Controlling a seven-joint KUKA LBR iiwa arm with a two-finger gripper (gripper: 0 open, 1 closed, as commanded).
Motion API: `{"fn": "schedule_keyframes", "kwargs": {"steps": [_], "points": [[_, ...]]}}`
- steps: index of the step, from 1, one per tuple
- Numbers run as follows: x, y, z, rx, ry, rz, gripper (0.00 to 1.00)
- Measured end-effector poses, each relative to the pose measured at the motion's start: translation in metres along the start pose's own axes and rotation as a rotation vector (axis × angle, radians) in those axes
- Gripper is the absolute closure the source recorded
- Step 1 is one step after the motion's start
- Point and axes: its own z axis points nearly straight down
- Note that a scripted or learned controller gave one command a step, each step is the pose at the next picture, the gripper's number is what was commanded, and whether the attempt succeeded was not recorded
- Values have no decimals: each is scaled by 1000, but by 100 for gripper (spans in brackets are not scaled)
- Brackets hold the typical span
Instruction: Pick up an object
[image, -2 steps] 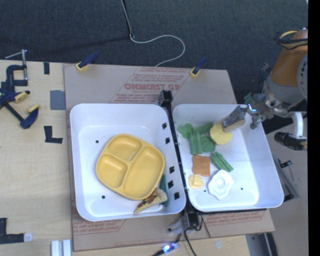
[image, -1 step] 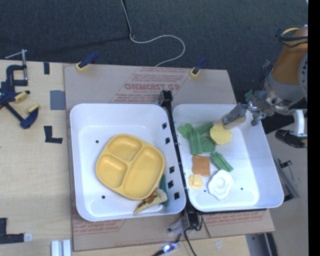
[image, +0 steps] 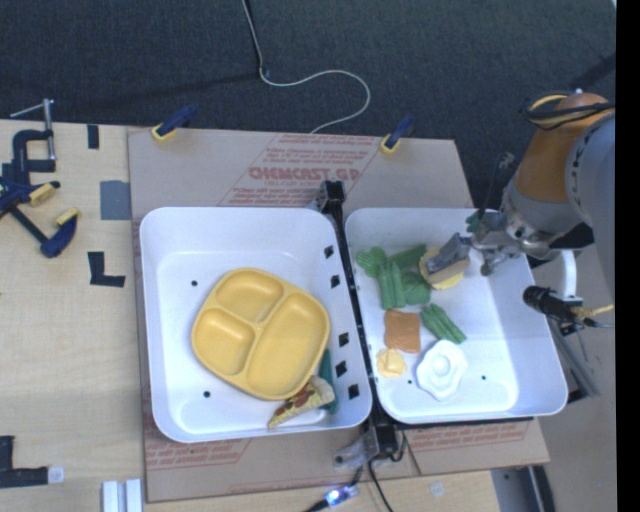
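My gripper (image: 468, 252) hangs over the upper right part of the right bin (image: 520, 395), low among the toys. A small yellow piece (image: 445, 273) sits right at its tip; whether it is gripped I cannot tell. Just left of it lies a bunch of green toy vegetables (image: 393, 276). Below them are a green pickle (image: 442, 324), an orange-brown toast slice (image: 402, 330), a small yellow cube (image: 390, 362) and a white fried egg (image: 440, 368).
The left bin (image: 165, 300) holds a yellow divided plate (image: 262, 330) and a pizza slice (image: 303, 403) by its front wall. Blue clamps (image: 30, 195) lie on the bench at the far left. A cable (image: 310, 80) loops behind the bins.
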Motion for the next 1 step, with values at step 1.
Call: {"fn": "schedule_keyframes", "kwargs": {"steps": [1], "points": [[0,3,42,-14,-3,1,0]]}}
